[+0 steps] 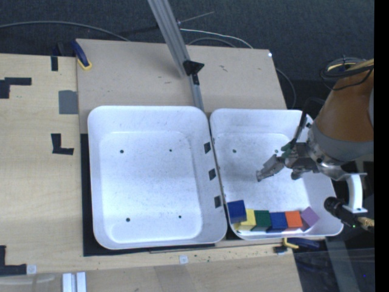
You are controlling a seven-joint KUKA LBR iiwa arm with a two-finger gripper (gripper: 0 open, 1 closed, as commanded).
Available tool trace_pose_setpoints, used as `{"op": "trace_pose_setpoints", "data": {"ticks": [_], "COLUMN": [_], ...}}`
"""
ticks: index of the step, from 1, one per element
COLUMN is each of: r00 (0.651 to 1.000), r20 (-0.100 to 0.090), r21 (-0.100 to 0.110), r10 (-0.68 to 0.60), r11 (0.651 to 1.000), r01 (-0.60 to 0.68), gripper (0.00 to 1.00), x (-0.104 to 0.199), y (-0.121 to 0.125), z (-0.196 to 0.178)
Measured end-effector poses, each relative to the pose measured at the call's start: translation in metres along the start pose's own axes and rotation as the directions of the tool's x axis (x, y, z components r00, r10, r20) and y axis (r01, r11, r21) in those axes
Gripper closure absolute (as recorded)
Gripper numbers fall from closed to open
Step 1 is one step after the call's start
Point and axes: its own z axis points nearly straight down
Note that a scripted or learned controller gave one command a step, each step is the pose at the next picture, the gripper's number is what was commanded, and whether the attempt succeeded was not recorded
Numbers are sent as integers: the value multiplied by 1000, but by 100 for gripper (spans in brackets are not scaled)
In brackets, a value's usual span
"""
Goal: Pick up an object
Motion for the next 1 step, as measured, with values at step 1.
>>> {"op": "trace_pose_setpoints", "data": {"ticks": [1], "r00": [1000], "r20": [4], "r21": [2], "r10": [6], "r11": [1000], "r01": [-6], "gripper": [0], "x": [-100], "y": [40], "z": [69]}}
